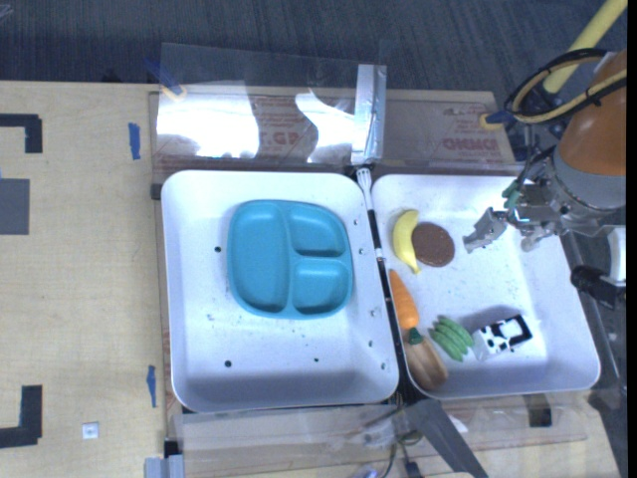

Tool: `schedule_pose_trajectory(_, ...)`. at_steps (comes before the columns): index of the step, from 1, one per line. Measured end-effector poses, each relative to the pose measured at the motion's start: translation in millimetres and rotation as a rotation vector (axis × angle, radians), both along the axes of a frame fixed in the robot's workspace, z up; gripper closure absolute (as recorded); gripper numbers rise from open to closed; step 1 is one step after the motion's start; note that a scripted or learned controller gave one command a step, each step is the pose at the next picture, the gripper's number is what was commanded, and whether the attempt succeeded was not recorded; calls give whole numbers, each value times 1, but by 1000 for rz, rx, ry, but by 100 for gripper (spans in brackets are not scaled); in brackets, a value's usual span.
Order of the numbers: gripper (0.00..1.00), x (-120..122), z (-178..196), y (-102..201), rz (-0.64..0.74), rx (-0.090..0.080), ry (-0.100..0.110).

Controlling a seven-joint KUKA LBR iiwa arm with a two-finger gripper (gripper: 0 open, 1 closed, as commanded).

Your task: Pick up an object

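The right bin (pixel 557 297) holds several small things. A yellow banana (pixel 404 239) lies at its left side, touching a brown round disc (pixel 434 245). Below them an orange carrot (pixel 403 305) runs along the left wall. A green vegetable (pixel 452 337), a brown wooden piece (pixel 426 363) and a black-and-white toy cow (pixel 504 335) lie near the front. My gripper (pixel 506 235) hangs over the bin's upper right part, right of the disc. Its fingers are spread, with nothing between them.
The left bin (pixel 189 297) holds a blue divided plate (pixel 291 258). A clear plastic sheet (pixel 259 118) stands behind the bins. Yellow and black cables (pixel 557 73) loop above the orange wrist band (pixel 597 137) at the right.
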State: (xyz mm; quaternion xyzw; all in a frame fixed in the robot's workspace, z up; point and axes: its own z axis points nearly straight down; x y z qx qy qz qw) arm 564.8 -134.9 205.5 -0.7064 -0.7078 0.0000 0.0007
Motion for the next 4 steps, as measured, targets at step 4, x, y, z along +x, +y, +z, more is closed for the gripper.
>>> schedule_pose_trajectory(4,0,72,-119,35,-80,0,-3)
